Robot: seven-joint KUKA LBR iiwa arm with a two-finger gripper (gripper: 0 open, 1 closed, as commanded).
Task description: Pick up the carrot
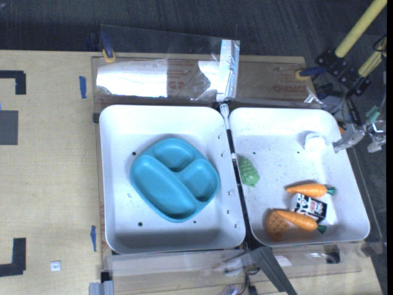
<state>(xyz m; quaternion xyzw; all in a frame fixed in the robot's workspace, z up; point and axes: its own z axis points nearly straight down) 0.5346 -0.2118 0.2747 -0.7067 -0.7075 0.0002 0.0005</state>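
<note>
Nearest the lens, along the front wall of the right bin (359, 229), an orange waffle cone toy (290, 221) lies on its side, just beside a small black-and-white carton (312, 208). Touching the carton's far edge is the carrot (309, 190) — orange, green stub pointing right, lying roughly crosswise in the bin's right half. Further out sit a green leafy piece (249, 171) by the dividing wall and a pale white object (314, 142) toward the back. A blue sectioned plate (174, 178) fills the left bin (116, 134). At the right edge, metal parts that I take for the gripper (356, 137) hang beyond the bin's rim; whether its claw is apart or together I cannot tell. The pick looks not yet begun: the approach comes next, calling for a descent square across the carrot, clear of the carton.
</note>
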